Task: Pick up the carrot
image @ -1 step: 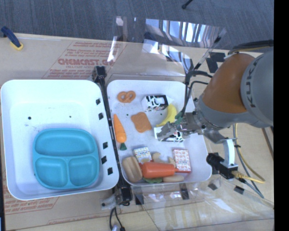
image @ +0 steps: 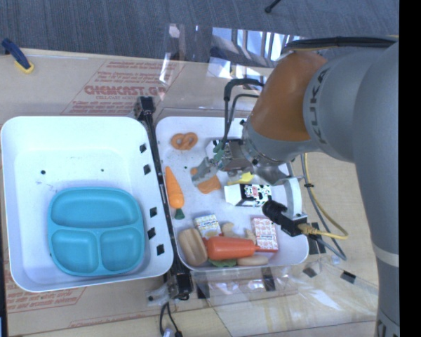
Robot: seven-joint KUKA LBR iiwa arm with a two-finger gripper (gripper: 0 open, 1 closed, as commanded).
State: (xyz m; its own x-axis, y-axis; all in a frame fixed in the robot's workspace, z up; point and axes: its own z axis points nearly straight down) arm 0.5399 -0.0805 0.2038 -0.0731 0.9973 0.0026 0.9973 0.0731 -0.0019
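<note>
The arm point(image: 330, 104) covers the right bin's point(image: 170, 209) far right corner, and its bulk runs off the picture at three o'clock. The gripper point(image: 212, 168) is a blurred grey cluster at the arm's nine o'clock, and an orange piece point(image: 209, 184) just below it is too blurred to name. At the bin's six o'clock, the small boxes point(image: 265, 234) carry unreadable print and something green point(image: 224, 262) is mostly hidden under a red item point(image: 228, 247).

Carrot point(image: 174, 189) in rt bin point(image: 196, 123), tray point(image: 95, 230) in lt bin point(image: 28, 132).
</note>
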